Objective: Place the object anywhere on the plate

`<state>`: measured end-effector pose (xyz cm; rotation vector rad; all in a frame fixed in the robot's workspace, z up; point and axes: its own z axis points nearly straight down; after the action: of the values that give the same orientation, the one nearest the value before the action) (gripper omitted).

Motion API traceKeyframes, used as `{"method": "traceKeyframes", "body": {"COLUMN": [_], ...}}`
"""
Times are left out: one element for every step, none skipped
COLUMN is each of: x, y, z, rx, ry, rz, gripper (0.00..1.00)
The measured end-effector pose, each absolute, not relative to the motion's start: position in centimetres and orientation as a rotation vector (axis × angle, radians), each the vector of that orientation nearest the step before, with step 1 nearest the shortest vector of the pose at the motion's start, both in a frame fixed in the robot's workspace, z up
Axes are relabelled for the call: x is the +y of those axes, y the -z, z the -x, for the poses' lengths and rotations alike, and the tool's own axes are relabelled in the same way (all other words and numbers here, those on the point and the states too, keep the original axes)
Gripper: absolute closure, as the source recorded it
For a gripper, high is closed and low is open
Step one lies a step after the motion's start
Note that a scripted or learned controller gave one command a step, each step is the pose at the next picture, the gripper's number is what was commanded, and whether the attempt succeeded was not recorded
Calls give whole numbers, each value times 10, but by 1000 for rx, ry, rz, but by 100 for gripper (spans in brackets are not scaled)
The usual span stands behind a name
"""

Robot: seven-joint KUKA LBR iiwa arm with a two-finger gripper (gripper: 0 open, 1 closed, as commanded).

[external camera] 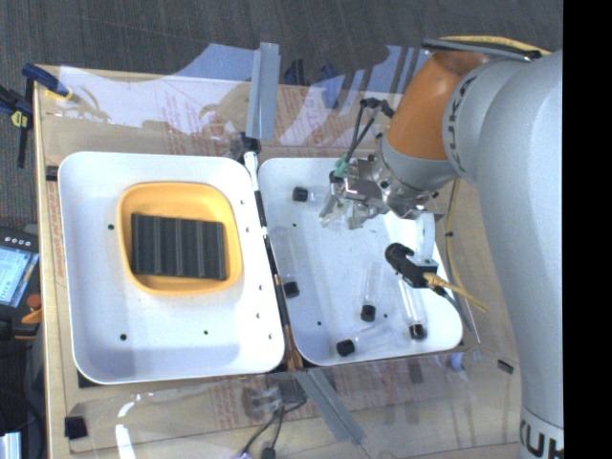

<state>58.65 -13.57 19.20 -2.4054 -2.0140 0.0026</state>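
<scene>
A yellow plate lies in the left bin, with a dark ridged rectangular block resting on its middle. Several small clear tubes with black caps lie scattered in the right bin: one tube near the centre, one tube at the right, one tube at the front. My gripper hangs over the back of the right bin, apart from the plate. A small black cap sits just left of it. I see nothing held in the gripper.
Another clear tube lies along the right bin's left wall, by the divider between the bins. The grey arm covers the bench's right side. A clear sheet and upright post stand behind the bins.
</scene>
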Motion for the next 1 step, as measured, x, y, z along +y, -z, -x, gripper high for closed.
{"method": "traceKeyframes", "body": {"x": [-96], "y": [-270], "z": [-572], "rx": [-2267], "ry": [-1], "rz": [2174], "gripper": [100]}}
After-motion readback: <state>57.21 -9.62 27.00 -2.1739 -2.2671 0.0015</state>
